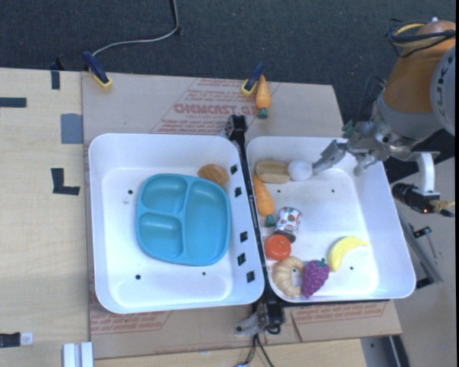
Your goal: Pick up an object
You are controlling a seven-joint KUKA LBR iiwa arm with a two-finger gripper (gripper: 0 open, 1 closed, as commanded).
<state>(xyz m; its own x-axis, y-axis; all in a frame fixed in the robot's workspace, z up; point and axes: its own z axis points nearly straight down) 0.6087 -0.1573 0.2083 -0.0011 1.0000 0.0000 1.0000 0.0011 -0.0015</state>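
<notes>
A: Across the tabletop [30, 205] — biggest stuff first?
B: Two white bins side by side. Left bin [111, 205] holds a blue divided plate [183, 219], mid-bin, w/ a brown bread roll [213, 174] just beside the plate's far edge, near the wall btwn the bins.
A: Arm?
B: Grey arm [421, 75] w/ orange band comes in at the right bin's far right corner. End effector [344, 157] sits just over that bin's far rim; fingers look spread, nothing btwn them.
A: Right bin [382, 228] contents?
B: Far left corner: a tan bun-like piece [271, 171] touching a white ball [300, 170]; the ball is near the end effector but apart from it. A carrot [264, 199] lies along the left wall. Below it a small can [288, 222], then a tomato [278, 246]. Near edge: a croissant-ish pastry [287, 274] touching purple grapes [315, 276]; a banana [344, 249] just beside them, toward the right.
A: Off the bins?
B: Another small carrot [262, 96] on the cardboard past the far edge, next to a yellow clamp [251, 82].
</notes>
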